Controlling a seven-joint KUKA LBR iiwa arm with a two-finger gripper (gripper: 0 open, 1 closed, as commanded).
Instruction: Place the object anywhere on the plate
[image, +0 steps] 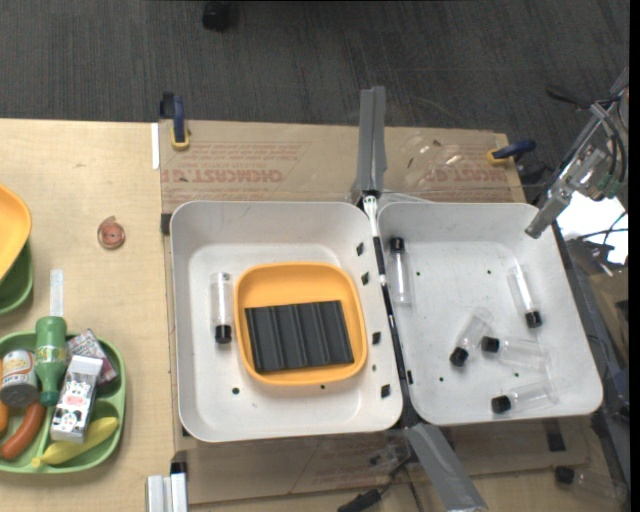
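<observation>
Vials (523, 295), clear plastic with black caps, lie scattered in the right bin (570, 390), light, slick and prone to roll, best pinched mid-barrel, while the gripper (540, 222) hangs at its rim, well apart from the orange plate (300, 285).

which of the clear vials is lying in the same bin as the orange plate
The vial lying just left of the orange plate in the left bin, black cap toward the camera. The other vials all lie in the right bin.
</observation>
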